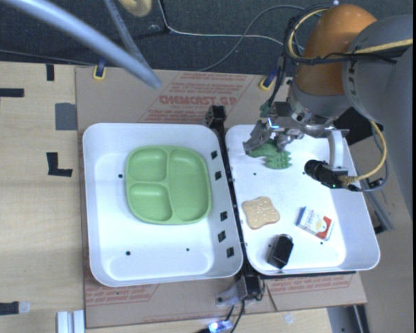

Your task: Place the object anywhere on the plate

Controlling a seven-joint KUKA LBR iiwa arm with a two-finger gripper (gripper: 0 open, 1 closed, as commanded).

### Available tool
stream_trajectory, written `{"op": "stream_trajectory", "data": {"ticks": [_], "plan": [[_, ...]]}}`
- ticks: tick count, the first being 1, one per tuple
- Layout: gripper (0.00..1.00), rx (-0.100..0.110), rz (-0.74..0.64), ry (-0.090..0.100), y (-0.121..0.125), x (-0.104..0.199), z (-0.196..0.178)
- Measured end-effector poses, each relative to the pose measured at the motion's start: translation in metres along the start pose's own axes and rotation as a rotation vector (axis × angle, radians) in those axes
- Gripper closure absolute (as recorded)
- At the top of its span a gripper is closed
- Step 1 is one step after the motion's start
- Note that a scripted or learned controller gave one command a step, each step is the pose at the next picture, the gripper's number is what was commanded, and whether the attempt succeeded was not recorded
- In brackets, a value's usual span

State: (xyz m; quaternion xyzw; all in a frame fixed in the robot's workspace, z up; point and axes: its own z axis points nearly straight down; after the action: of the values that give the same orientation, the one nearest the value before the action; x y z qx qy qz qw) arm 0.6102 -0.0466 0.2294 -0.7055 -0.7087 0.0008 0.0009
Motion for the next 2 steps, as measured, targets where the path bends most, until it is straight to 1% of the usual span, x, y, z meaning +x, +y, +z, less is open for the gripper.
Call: {"op": "stream_trajectory", "data": {"ticks": [2], "plan": [[1.0,-0.001,0.001,0.0,0.0,0.089,-0.005]]}}
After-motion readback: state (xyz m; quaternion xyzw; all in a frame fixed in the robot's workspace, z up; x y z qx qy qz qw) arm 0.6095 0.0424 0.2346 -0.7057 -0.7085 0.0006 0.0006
